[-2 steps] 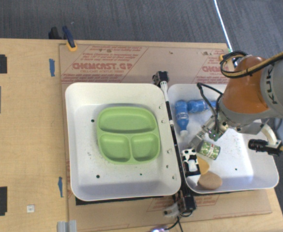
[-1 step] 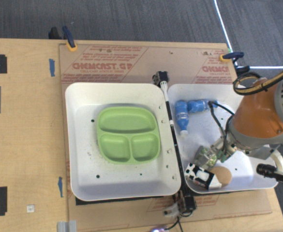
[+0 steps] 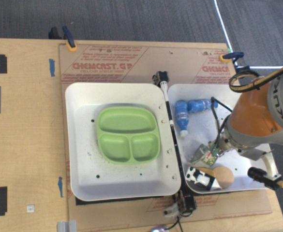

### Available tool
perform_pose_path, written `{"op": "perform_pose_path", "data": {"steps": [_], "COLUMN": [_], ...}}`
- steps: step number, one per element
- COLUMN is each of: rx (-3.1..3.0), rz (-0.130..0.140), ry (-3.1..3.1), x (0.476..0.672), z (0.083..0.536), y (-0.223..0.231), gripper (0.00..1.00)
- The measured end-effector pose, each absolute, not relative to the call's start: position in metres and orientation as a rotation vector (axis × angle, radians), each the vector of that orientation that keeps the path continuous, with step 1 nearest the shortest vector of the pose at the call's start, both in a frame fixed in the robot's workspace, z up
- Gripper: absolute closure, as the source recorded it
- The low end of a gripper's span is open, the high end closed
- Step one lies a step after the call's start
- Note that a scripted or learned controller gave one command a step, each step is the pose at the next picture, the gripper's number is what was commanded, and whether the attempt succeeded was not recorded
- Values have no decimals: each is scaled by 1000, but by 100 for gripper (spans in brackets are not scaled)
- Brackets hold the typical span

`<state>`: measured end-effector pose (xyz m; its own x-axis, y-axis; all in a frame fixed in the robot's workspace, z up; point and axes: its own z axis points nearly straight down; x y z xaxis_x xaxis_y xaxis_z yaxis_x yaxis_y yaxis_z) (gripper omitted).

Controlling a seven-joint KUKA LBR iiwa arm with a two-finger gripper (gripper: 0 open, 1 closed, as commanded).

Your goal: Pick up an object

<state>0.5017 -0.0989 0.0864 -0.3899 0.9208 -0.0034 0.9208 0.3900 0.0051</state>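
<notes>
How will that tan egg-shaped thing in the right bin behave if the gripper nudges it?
The tan egg-shaped object looks smooth and rounded, so it will probably roll rather than slide. It lies against the black-and-white item near the bin's front wall, which may stop it. Fingers could slip off.

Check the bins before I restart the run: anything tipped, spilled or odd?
Nothing spilled. The green tray sits flat in the left bin. In the right bin, the blue bottle lies on its side and the egg rests against small clutter at the front edge.
</notes>
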Motion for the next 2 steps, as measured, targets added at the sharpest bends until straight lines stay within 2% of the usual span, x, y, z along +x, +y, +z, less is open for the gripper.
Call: {"op": "perform_pose_path", "data": {"steps": [1, 2], "rx": [1730, 2190], "rz": [7, 1], "ry": [2610, 2251], "x": [503, 480], "z": [97, 210], "y": [-99, -62], "gripper": [100, 100]}}
